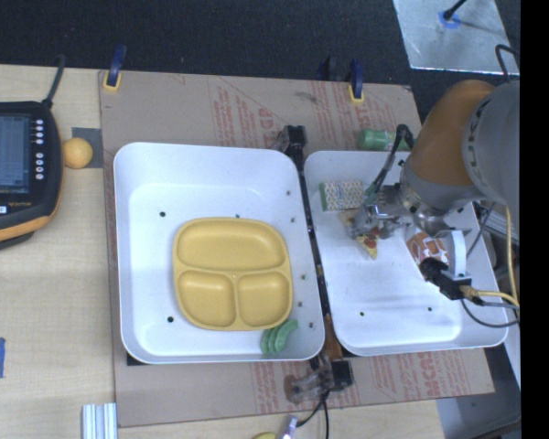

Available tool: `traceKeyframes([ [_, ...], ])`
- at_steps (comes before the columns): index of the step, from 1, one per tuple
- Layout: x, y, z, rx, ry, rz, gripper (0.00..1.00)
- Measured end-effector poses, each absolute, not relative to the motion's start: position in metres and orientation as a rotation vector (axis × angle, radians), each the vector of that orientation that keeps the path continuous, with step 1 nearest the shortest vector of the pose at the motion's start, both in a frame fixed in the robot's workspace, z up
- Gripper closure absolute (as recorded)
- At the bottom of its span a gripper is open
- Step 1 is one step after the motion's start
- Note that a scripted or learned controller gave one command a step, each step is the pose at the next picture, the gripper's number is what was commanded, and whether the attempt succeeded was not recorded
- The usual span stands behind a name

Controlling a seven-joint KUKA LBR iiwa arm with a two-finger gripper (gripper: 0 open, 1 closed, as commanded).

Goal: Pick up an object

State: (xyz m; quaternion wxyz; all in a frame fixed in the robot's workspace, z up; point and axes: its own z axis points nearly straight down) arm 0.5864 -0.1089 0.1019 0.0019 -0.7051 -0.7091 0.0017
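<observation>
1. At the far left of the bench lies a black handheld control pendant with an orange rim and a grey screen (9, 176); just right of it sits a small orange-yellow ball (77, 152).
2. A brown cardboard sheet (210, 99) covers the middle of the bench, held at its far edge by blue-and-yellow clamps (115, 68), and both bins stand on it.
3. The left shallow white plastic bin (137, 245) holds a yellow three-compartment plastic plate (231, 273), lying flat near the bin's centre.
4. A small green ridged plastic object (278, 337) rests in the left bin's near right corner, just beside the plate's edge.
5. The right shallow white plastic bin (393, 323) touches the left one along a dark seam.
6. A small rectangular green-and-white patterned packet (340, 195) lies flat in the right bin's far left corner.
7. The metal two-finger gripper (370, 230) is down in the right bin, just right of the packet, over a small yellow-and-red object (370, 244) that shows at its tip; whether that object is grasped cannot be told, nor how the fingers stand.
8. A red-and-white wrapped item (427, 245) lies just right of the gripper, partly hidden by the grey arm with its orange band (448, 140).
9. A green cylindrical object (375, 139) sits on the cardboard beyond the right bin.
</observation>
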Motion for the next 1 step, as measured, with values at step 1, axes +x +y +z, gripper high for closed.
traceKeyframes([
  [1, 0.5828, -0.0503, 0.1924, -2.216, -2.224, 0.000, 1.00],
])
